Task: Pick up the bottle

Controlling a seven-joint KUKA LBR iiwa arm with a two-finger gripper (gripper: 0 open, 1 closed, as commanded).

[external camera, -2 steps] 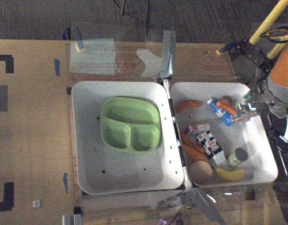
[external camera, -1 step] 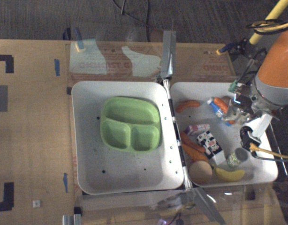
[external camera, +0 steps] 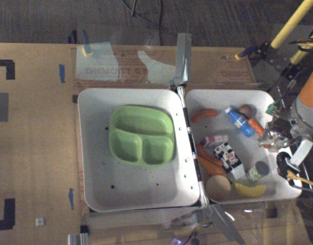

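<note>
- Two white bins sit side by side on the surface (external camera: 34,137): the left bin (external camera: 95,188) holds a green divided tray (external camera: 142,134).
- Right bin (external camera: 197,98): the bottle (external camera: 240,121), blue with a white cap, lies tilted at about 1 o'clock from the bin's centre, just beside a carrot (external camera: 256,127).
- A banana (external camera: 249,190) lies at 5 o'clock.
- End effector (external camera: 279,144): over the bin's 3 o'clock rim, apart from the bottle; whether its fingers are spread or pressed together cannot be told.

Faint reddish print on the cardboard sheet (external camera: 146,71) is too blurred to read.
</note>
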